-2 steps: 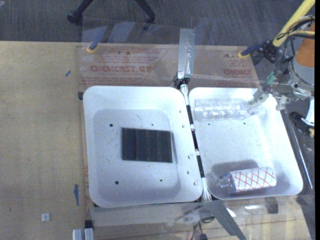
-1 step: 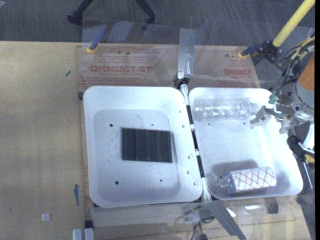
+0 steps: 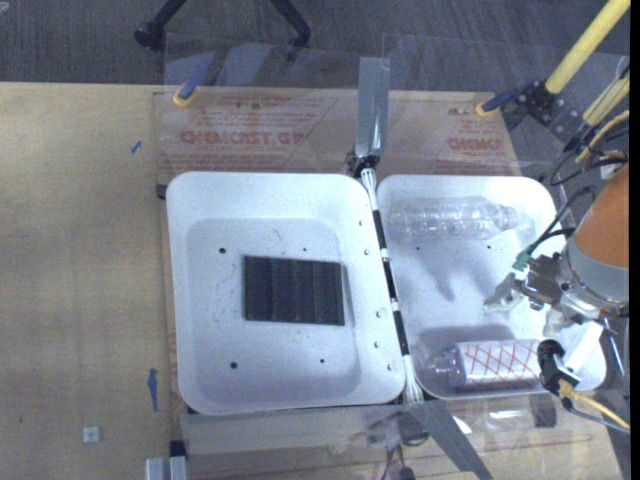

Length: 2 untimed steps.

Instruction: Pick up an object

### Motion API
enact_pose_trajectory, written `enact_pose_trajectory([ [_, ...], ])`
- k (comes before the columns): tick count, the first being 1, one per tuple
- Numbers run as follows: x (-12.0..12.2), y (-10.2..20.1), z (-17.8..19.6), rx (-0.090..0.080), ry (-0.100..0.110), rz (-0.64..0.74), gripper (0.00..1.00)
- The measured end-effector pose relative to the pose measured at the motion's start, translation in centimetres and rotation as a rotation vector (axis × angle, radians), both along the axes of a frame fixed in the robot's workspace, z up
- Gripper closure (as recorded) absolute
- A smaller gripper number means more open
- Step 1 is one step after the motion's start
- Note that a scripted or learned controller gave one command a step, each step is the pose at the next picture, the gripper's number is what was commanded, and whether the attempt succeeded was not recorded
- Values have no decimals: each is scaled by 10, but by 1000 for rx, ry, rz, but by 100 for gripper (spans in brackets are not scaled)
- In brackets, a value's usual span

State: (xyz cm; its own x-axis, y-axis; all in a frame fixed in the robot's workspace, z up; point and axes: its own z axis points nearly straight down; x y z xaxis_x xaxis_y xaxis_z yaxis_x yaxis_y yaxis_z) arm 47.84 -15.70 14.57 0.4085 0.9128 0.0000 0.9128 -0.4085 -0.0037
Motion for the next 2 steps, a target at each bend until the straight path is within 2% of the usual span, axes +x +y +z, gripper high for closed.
enact_pose_trajectory([
  [1,53,50,-57,-3,-10,262,0],
  [2,19,-16,-10,-2,-5,448,0],
])
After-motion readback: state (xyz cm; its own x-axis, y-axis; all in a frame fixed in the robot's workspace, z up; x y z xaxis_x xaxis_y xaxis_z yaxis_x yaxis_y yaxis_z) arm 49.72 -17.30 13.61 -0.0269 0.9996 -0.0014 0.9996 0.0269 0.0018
